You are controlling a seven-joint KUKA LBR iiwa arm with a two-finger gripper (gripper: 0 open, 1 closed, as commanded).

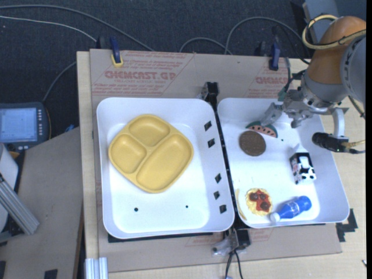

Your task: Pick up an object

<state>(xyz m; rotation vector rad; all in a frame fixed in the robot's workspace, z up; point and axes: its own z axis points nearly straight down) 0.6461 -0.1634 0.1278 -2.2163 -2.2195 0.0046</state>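
The right bin (328,182) holds a brown round disc (253,143), a watermelon slice (263,129), a small black-and-white carton (302,168), a small round pizza (258,201) and a blue bottle (292,207) lying on its side. My gripper (283,118) hovers over the bin's far part, just right of the watermelon slice. Its two grey fingers are spread apart, one (270,114) reaching toward the slice. Nothing sits between them.
A yellow divided plate (151,153) lies in the left bin (116,208). A black divider with clips (218,156) runs between the bins. The grey arm with its orange band (337,39) comes in from the upper right. Cables trail behind the bench.
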